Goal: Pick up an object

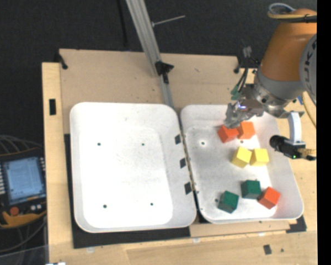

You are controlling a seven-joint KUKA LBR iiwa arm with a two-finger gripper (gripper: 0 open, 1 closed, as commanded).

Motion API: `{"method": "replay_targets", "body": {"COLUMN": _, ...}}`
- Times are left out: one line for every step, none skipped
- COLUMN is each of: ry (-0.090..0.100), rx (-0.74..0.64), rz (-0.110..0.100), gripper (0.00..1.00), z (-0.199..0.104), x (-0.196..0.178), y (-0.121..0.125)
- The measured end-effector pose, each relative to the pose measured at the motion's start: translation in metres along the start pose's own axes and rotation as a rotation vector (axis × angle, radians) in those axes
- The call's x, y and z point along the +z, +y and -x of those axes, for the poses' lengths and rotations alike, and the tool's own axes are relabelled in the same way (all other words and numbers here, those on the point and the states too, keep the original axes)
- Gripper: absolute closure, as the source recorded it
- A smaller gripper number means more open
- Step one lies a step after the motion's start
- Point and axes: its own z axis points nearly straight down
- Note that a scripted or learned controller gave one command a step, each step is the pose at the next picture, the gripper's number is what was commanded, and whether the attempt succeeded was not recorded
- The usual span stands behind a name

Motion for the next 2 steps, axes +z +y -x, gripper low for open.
{"method": "replay_targets", "body": {"ry": 0.000, "rx": -0.001, "rz": -0.001, "gripper": 1.00, "z": -0.053, "x": -0.003, "y": -0.014}}
{"method": "replay_targets", "body": {"ry": -0.001, "rx": 0.001, "rz": -0.003, "gripper": 1.00, "z": -0.096, "x": 0.003, "y": -0.013}}
